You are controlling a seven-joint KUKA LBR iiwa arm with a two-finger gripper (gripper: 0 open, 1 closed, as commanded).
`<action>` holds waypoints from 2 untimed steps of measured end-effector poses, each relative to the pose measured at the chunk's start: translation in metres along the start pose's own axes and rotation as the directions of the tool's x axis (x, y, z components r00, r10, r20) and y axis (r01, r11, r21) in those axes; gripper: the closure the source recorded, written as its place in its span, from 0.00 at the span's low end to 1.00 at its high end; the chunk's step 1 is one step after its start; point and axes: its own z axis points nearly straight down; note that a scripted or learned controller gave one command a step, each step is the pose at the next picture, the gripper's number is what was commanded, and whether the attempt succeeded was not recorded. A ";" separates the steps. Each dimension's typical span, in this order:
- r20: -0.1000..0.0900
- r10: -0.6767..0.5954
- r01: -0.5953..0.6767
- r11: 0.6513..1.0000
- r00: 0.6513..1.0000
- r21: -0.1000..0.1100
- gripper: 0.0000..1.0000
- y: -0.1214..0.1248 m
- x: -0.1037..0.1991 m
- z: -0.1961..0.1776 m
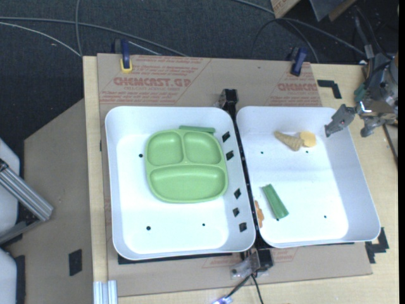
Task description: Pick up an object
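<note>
Camera view shows the gripper [353,120] at the far right edge of the right bin [342,189], its fingers spread apart with nothing between them. No object is lifted yet. A tan ice-cream-cone toy [295,139] lies near it, a green stick [275,201] nearer, and a green divided plate [186,166] sits in the left bin [126,227]. The whole pick remains.

Red print "CHEMCAST GP" on brown protective sheet [158,75] under the bins, left part behind left bin. Same "CHEMCAST" print repeated at right behind right bin, partly cut off. Smaller lines unreadable.
</note>
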 end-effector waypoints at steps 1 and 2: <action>0.003 -0.003 0.003 1.000 1.000 -0.012 0.00 0.002 0.001 -0.007; 0.001 -0.002 0.002 1.000 1.000 -0.006 0.00 -0.008 0.001 0.045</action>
